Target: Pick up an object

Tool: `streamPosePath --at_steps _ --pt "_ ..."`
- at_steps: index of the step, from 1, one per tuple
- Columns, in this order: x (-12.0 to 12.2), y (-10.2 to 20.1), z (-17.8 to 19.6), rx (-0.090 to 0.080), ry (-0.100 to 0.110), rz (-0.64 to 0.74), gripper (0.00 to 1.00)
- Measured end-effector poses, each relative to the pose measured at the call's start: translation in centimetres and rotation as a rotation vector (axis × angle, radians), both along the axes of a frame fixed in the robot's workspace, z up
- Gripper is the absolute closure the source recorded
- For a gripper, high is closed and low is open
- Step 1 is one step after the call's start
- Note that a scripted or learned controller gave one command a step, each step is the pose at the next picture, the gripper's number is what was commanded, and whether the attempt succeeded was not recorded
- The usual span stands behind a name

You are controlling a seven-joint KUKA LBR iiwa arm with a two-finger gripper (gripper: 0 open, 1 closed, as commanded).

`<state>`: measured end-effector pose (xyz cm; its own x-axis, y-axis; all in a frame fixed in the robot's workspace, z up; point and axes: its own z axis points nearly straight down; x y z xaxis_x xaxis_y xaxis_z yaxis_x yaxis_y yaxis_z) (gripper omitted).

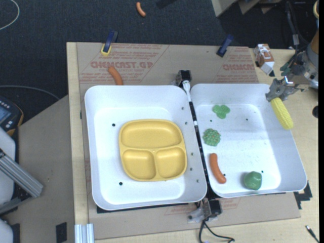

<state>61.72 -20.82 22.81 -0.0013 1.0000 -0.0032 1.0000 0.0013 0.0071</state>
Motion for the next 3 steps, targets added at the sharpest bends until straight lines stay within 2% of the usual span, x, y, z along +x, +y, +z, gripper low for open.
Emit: streamPosePath --at_steps 1,3 --pt "-0.6 5.9 0.0 0.006 0.009 0.004 1.00" --pt "-4.8 14.6 -0.2 0.006 0.010 0.003 1.00"
